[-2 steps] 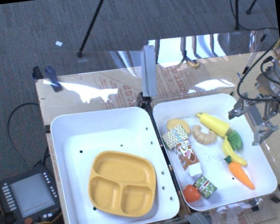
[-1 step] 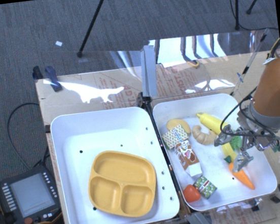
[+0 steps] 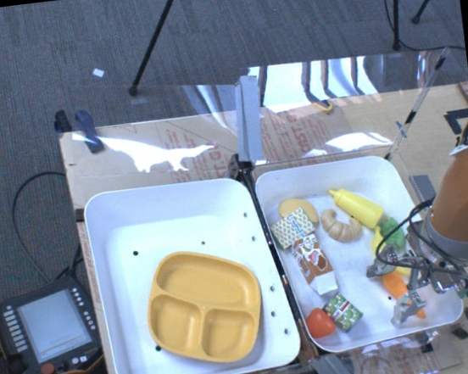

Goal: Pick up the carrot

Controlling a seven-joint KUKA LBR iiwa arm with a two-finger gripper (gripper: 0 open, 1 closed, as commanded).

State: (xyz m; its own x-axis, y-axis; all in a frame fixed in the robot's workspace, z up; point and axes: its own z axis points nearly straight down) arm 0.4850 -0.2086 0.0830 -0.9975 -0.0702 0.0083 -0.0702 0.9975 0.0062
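The carrot (image 3: 394, 285) is an orange piece lying in the right bin (image 3: 347, 171) near its right wall, partly covered by the gripper. A green leafy bit (image 3: 391, 232) lies just above it; I cannot tell whether it belongs to the carrot. My gripper (image 3: 394, 291) reaches in from the right, low over the carrot. One finger (image 3: 378, 270) stands on the carrot's upper left and the other on its lower right, with orange showing between them. The fingers look spread apart, open around the carrot rather than closed on it.
The right bin also holds a yellow bottle (image 3: 357, 206), a croissant (image 3: 342, 226), a cookie (image 3: 297, 211), small cartons (image 3: 315, 267), a green box (image 3: 343, 312) and a tomato (image 3: 319, 323). A yellow divided plate (image 3: 203, 306) lies in the left bin (image 3: 135, 212).
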